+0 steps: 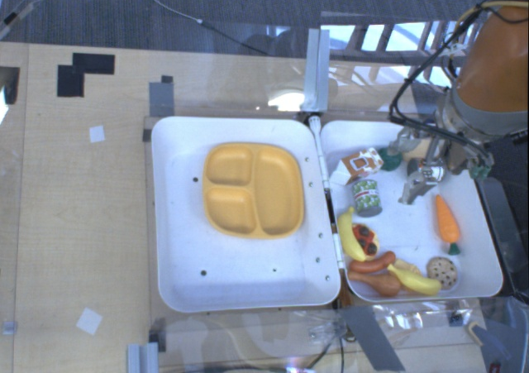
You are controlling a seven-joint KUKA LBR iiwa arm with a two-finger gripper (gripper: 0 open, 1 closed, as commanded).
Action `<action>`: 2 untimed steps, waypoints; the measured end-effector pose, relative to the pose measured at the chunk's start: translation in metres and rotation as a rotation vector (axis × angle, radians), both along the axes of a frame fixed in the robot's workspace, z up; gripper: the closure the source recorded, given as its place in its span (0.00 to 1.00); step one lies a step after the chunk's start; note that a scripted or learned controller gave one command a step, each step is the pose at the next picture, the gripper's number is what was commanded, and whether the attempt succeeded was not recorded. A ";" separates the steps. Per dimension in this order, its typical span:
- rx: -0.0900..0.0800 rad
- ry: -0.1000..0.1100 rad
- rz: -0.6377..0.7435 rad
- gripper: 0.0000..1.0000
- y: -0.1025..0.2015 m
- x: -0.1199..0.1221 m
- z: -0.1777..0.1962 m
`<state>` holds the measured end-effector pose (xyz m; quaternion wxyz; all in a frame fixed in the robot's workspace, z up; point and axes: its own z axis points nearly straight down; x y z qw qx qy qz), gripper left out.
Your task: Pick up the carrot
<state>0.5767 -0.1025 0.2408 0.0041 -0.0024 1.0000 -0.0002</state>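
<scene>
On the bench point(74, 222), the left bin point(178, 280) carries a yellow plate point(252, 189); the right bin point(488, 280) carries the toys. The arm point(496, 57) hangs over the right bin, its gripper point(421, 181) just left of the carrot point(447, 224) and apart from it. Nothing sits between the fingers; whether they are spread or pressed together I cannot tell. The pick looks not yet begun: the carrot lies flat on the bin floor near the right wall, so closing in, gripping and lifting all remain. Its long axis runs nearly top to bottom in the view, the leaf end toward the near edge.
</scene>
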 end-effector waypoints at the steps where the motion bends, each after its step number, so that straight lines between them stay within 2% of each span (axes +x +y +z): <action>1: 0.000 0.001 -0.178 0.00 -0.069 -0.029 -0.147; 2: 0.000 -0.011 -0.169 1.00 -0.066 -0.025 -0.134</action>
